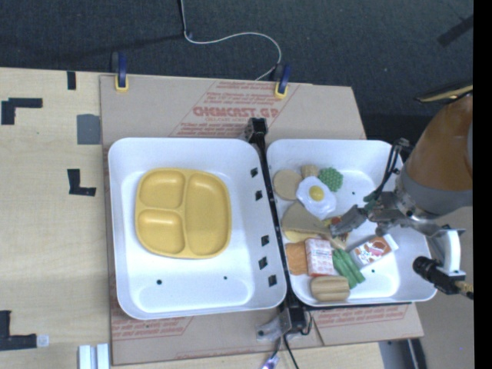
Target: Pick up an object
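Jaws [347,223]: low over the toy food pile [323,237] in the right bin [384,154], can't tell if spread or pinching.
Yellow tray [184,212]: alone in the left bin [127,283], probably the drop spot.

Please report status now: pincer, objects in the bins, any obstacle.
Pincer low over right bin, above the toy food pile. Fried egg just beside it, nothing seen gripped. Yellow divided plate alone in left bin, not in the way.

Two white bins [127,160], one yellow divided plate [184,212], and roughly nine toy foods [317,194].
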Motion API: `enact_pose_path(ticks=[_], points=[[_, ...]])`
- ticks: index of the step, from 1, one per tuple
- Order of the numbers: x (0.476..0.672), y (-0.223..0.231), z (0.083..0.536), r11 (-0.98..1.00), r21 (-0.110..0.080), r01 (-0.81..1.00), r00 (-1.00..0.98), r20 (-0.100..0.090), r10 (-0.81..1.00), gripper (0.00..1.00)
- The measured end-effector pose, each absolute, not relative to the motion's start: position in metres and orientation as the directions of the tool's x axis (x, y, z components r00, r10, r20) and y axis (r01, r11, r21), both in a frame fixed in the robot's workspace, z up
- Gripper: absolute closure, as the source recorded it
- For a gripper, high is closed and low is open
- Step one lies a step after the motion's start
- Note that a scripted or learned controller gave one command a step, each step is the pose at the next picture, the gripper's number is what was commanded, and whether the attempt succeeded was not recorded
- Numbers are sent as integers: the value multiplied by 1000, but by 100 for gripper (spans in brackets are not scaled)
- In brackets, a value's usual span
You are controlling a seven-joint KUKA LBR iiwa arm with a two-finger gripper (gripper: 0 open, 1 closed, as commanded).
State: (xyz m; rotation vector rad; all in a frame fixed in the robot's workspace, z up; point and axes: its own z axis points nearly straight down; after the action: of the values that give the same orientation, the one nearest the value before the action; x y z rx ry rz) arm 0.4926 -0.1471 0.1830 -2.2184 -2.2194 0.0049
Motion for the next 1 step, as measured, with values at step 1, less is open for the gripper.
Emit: enact_pose_path(ticks=[1], points=[[496,-160,108,2,3,1000,-2,-1,1000,0]])
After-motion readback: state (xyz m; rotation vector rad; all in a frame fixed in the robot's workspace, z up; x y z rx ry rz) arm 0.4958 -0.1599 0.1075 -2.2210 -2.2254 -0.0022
